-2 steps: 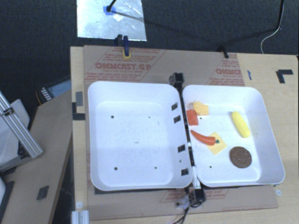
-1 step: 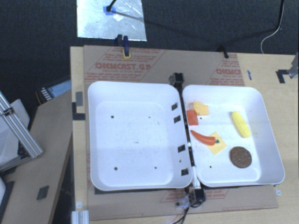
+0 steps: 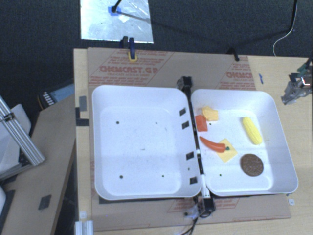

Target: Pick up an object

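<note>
My gripper (image 3: pixel 296 88) hangs at the bench's right edge, outside the right bin (image 3: pixel 281 131) and well clear of anything to pick — whether its fingers are spread or pressed together I cannot tell. Near to far, that bin holds one brown round cookie (image 3: pixel 252 164), one yellow cheese slice (image 3: pixel 227 151) under one orange chili pepper (image 3: pixel 213 143), one corn cob (image 3: pixel 252 129), one red block (image 3: pixel 201 123) and one yellow wedge (image 3: pixel 211 113). The left bin (image 3: pixel 142 94) offers nothing. To pick well, I judge the corn cob best — it lies apart, so I should descend straight over it and close across its narrow width.
</note>
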Controlling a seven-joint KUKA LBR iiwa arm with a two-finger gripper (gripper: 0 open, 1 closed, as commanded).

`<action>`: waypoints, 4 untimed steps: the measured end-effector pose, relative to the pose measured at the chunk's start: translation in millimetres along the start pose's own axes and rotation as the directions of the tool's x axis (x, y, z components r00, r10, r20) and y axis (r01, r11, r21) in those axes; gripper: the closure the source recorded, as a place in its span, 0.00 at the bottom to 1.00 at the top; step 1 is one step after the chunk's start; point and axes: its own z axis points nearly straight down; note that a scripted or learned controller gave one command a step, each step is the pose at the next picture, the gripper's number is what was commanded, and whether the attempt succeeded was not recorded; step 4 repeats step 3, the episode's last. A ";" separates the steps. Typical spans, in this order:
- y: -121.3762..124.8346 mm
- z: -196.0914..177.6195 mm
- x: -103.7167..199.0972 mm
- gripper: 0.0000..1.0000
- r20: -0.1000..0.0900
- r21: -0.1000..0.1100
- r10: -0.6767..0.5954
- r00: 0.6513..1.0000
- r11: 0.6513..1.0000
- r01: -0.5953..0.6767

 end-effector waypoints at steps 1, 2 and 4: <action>-55.6 -3.3 -1.2 1.00 0.002 -0.007 0.002 1.000 1.000 -0.002; -69.6 61.0 -0.5 1.00 0.001 -0.004 0.001 1.000 1.000 -0.001; -64.9 115.4 -0.3 1.00 0.001 -0.004 0.001 1.000 1.000 -0.001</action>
